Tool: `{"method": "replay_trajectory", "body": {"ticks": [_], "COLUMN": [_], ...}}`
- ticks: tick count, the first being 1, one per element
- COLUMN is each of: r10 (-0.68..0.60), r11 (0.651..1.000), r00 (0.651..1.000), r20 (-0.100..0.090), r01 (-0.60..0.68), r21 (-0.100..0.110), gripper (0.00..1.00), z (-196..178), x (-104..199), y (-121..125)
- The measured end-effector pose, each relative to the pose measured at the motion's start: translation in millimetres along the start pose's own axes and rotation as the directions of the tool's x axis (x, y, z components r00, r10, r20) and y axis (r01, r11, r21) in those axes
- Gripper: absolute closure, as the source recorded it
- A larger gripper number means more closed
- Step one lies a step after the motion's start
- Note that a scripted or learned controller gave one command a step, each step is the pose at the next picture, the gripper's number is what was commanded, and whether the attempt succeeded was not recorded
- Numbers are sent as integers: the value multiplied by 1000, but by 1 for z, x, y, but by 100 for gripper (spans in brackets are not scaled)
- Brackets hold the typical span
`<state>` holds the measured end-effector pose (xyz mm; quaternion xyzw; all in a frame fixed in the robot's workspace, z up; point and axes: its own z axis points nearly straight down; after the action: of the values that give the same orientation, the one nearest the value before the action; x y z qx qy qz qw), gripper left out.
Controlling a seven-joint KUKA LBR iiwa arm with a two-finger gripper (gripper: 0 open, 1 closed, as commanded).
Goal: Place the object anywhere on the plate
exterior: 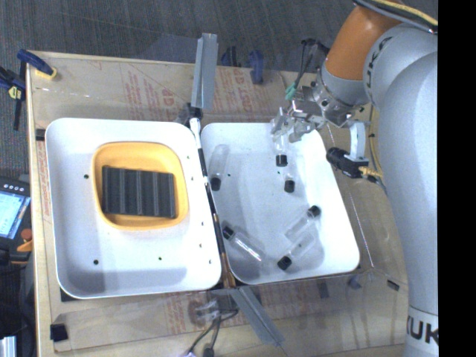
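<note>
Clear vials lie scattered low in the right bin, awaiting pickup. Leftward, the yellow plate sits in the left bin. Farthest, the gripper hovers; whether its jaws are spread cannot be told.

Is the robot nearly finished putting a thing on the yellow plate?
Not yet. Nothing looks done: the yellow plate in the left bin carries just a dark ribbed insert, no object. The end effector hangs over the top of the right bin, above the clear tubes with black caps; whether it grips one is unclear. Left: carry a tube across and set it on the plate.
</note>
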<state>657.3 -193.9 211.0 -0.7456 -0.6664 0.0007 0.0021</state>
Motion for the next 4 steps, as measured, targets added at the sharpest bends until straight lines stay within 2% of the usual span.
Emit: {"method": "replay_trajectory", "body": {"ticks": [1,2,3,4], "r10": [-105,-330,-518,-681], "r11": [994,944,855,733], "r00": [994,944,855,733], "r20": [1,1,1,5], "r01": [105,330,518,681], "r21": [2,3,3,-1], "gripper": [100,100,100,100], "z": [7,21,21,19], "x": [58,105,127,147], "y": [-7,-26,-36,-17]}}
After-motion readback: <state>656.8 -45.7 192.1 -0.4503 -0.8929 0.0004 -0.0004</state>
